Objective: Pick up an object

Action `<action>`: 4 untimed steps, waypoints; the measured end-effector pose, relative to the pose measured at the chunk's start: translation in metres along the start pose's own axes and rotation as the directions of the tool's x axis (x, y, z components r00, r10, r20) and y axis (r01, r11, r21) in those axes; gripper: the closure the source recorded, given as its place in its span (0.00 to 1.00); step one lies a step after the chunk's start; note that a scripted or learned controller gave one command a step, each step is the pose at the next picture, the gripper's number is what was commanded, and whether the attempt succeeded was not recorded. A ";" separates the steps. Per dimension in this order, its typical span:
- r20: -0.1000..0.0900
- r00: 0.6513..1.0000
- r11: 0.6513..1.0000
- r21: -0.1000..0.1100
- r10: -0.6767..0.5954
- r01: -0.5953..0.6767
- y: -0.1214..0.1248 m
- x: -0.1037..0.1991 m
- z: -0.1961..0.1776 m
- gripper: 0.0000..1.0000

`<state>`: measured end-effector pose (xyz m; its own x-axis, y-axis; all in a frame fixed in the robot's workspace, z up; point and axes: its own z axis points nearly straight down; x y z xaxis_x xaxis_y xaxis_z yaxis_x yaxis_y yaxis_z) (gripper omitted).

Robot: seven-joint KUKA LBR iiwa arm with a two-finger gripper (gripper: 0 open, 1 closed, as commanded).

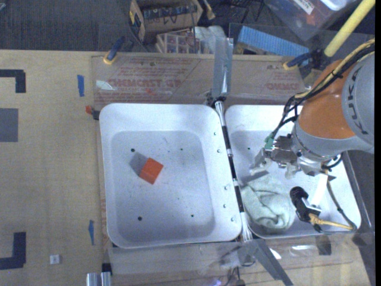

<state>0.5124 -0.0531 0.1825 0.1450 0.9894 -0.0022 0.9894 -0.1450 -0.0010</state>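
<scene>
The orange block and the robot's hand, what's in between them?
In the camera view, the raised rims where both bins meet lie between the orange block and the gripper.

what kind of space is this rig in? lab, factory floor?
Probably a robotics lab or workshop, not a production line. The two white bins sit on a plywood bench marked with blue tape, cardboard boxes clutter the floor behind, and clamps hold the backboard.
</scene>
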 end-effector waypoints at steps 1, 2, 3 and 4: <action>0.000 0.987 0.987 0.000 0.159 -0.159 0.023 -0.023 -0.027 0.00; -0.003 0.998 0.998 0.006 -0.070 0.070 -0.036 0.020 0.000 0.00; 0.000 0.862 0.862 -0.003 -0.507 0.507 -0.026 0.084 -0.060 0.00; -0.002 0.872 0.872 0.003 -0.489 0.489 -0.051 0.172 -0.001 0.00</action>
<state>0.4865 0.1244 0.1828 -0.3576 0.9339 0.0008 0.9339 0.3576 -0.0045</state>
